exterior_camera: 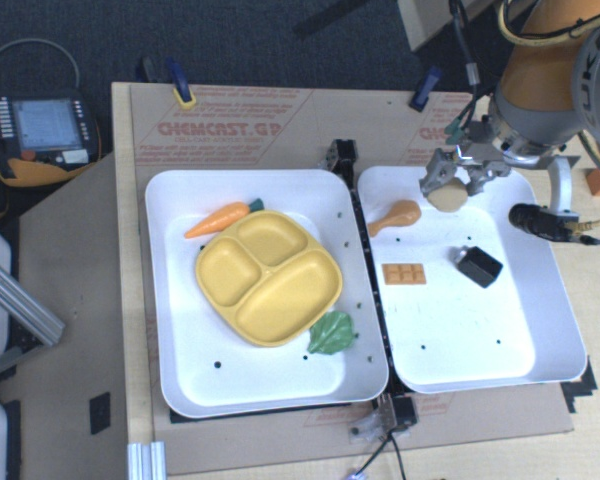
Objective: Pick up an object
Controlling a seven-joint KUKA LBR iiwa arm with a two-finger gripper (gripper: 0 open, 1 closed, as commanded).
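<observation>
Above the right bin [540, 308], the gripper [448, 190] has closed on a pale round lump [445, 198]; the pickup looks nearly done.

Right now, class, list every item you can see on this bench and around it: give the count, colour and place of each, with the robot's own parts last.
shallow white bins: two, white, side by side on the bench
yellow divided plastic plate: one, yellow, middle of left bin
orange toy carrot: one, orange, left bin, touching plate's upper left edge
green leaf toy: one, green, left bin, at plate's lower right edge
tan drumstick-shaped toy: one, tan, right bin, upper left
orange waffle-like square: one, orange, right bin, left side
small black block: one, black, right bin, centre
handheld screen pendant: one, grey and black, far left
round beige object: one, beige, between gripper fingers
gripper: one, grey, above right bin's upper edge
</observation>
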